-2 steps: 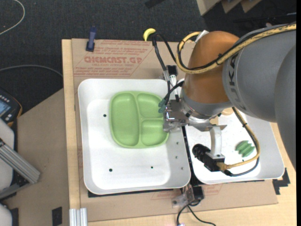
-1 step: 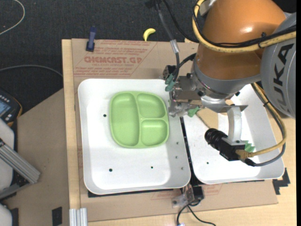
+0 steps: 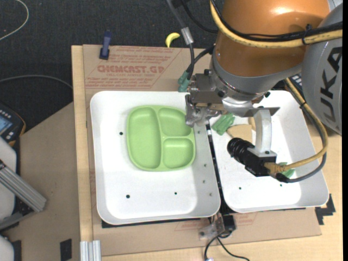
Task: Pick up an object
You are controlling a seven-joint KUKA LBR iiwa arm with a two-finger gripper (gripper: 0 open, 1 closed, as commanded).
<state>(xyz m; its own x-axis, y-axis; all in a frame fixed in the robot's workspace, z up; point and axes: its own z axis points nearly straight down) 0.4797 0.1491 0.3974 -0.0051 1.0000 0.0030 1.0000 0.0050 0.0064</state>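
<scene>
A light green divided plate [image 3: 149, 140] lies flat in the left bin [image 3: 109, 162], towards its upper middle. My gripper [image 3: 194, 116] hangs over the seam between the two bins, at the plate's upper right edge. Just right of it, a small green object [image 3: 223, 124] lies in the right bin [image 3: 304, 184], with a tan piece [image 3: 241, 130] beside it. The arm hides much of the right bin's upper half. I see nothing held in the gripper.
Another small green piece [image 3: 287, 173] shows in the right bin near the yellow cable. Both bins rest on a cardboard sheet [image 3: 130, 64] with a blue clip [image 3: 105, 45] at its far left corner. Bare white floor spans the left bin's lower half.
</scene>
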